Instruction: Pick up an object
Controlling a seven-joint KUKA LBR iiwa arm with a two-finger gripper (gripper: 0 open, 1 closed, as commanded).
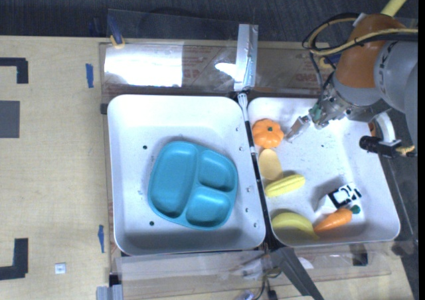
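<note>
Pale wooden bench (53, 179) carries two white bins. Left bin (126, 119) holds a blue divided plate (192, 184). Right bin (372, 186) holds a small orange pumpkin (268, 133), corn cob (284, 185), carrot (332, 220), yellow fruit (292, 223) and a black-and-white toy (344, 196). Above the pumpkin's right, the gripper (297, 126) hangs; whether it is spread or closed cannot be told.

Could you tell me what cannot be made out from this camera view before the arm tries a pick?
- Tool: small and blurred in the camera view, so its state is unclear.
- Black-and-white object: too small to identify.
- Yellow-green fruit: its far end is covered by the carrot.
- Arm: cut off by the view's right edge.
- Pale item: partly overlapped by the yellow piece.
</note>
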